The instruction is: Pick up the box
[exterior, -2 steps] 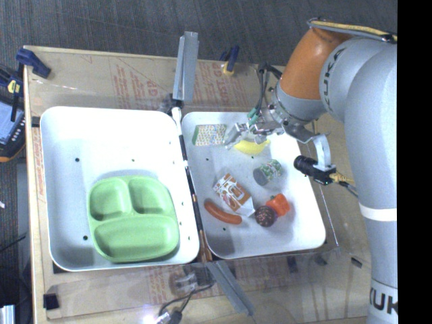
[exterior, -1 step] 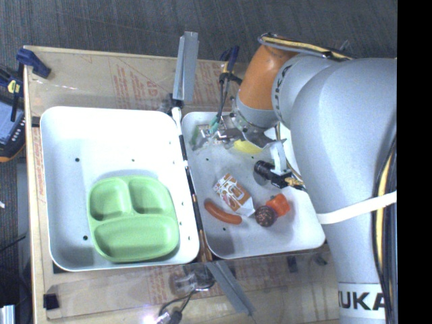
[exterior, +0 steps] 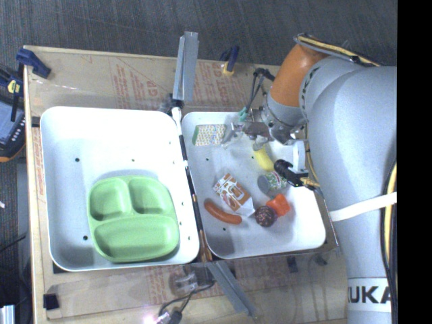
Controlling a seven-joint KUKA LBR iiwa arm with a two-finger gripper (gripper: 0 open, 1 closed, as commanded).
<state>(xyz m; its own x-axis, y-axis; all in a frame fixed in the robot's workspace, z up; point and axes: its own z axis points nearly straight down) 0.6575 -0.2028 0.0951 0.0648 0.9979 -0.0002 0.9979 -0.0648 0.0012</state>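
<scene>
Wooden bench (exterior: 101, 79), left white bin (exterior: 67, 123) and right white bin (exterior: 307, 231) side by side

White capital letters "UKA" are showing on the arm (exterior: 368, 181), low on its grey body near the bottom right, the start of the word cut off. The small packet (exterior: 232, 193) in the middle of the right bin (exterior: 307, 238) is carrying red and white print, too small to read.
</scene>
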